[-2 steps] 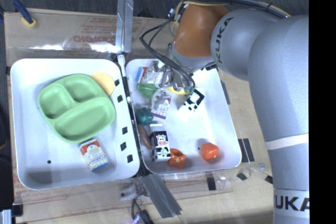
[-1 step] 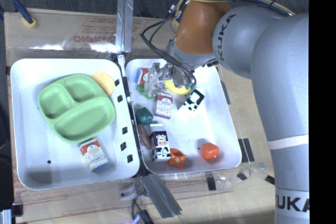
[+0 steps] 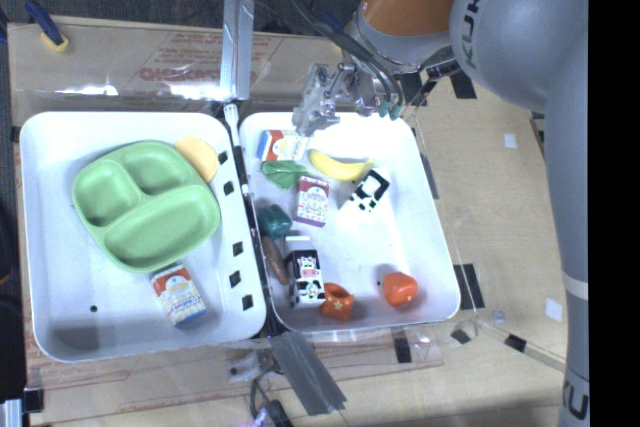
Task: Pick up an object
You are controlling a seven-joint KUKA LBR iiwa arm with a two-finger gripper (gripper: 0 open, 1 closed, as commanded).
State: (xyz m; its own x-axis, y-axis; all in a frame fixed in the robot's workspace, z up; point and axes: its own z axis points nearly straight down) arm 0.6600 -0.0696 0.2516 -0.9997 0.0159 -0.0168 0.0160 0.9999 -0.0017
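Arm (image 3: pixel 520 25) reaching in from right, bent over right bin's (image 3: pixel 432 225) far rim. Gripper (image 3: pixel 318 105) at far-left corner, above banana (image 3: pixel 338 165) and small carton (image 3: pixel 272 147); fingers blurred, cannot tell whether open or holding anything. Nearby: pink carton (image 3: pixel 313 202), tomato (image 3: pixel 400 288). Left bin (image 3: pixel 40 215): green tray (image 3: pixel 146 205).

Gripper (image 3: pixel 318 105) hovers above right bin (image 3: pixel 432 215), near banana (image 3: pixel 338 165).

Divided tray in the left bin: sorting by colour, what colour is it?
Light green; the divided tray shows clearly in the camera view.
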